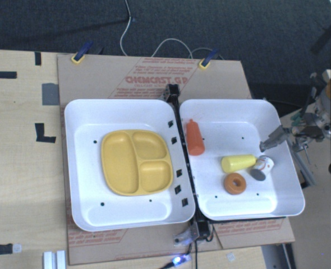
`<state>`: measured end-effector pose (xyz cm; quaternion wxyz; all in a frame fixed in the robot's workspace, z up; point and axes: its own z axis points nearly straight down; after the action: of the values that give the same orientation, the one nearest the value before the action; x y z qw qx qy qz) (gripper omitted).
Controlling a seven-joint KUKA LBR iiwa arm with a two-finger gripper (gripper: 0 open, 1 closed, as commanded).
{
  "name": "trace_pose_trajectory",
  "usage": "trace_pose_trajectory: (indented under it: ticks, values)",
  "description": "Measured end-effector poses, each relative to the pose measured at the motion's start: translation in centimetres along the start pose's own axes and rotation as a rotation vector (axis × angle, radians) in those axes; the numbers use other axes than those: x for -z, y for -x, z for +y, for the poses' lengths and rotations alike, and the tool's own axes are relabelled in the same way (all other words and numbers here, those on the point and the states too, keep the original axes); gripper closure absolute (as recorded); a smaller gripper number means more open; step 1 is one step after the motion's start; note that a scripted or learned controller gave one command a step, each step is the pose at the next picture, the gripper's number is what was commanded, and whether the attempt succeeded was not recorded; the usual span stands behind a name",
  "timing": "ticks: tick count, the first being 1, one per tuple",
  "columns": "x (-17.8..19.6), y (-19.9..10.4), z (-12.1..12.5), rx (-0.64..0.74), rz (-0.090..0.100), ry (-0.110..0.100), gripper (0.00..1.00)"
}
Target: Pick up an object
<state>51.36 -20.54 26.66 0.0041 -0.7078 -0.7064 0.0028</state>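
**Approach stage: pincer at right bin's outer rim, nothing held**

My pincer [273,139] hangs over the right bin's [227,206] outer rim; I cannot tell its opening, and nothing shows gripped. The nearest of 3 candidates, a yellow bottle [239,162], lies just below-left; the doughnut [235,183] sits beyond it, the orange bottle [194,138] well left. I judge it best to centre across the yellow bottle's narrow width before descending.

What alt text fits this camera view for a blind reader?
The claw hangs over the right bin, which contains an orange bottle, yellow bottle and brown ring. The left bin holds a yellow divided plate.
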Motion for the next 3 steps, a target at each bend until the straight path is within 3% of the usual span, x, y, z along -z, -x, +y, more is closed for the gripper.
trace_pose_trajectory:
  ticks: [1, 3]
  values:
    - [0.4, 0.0, 0.2, 0.003, -0.002, 0.008, 0.0]
    - [-10.8, -0.7, 1.1, 0.003, -0.001, 0.003, 0.0]
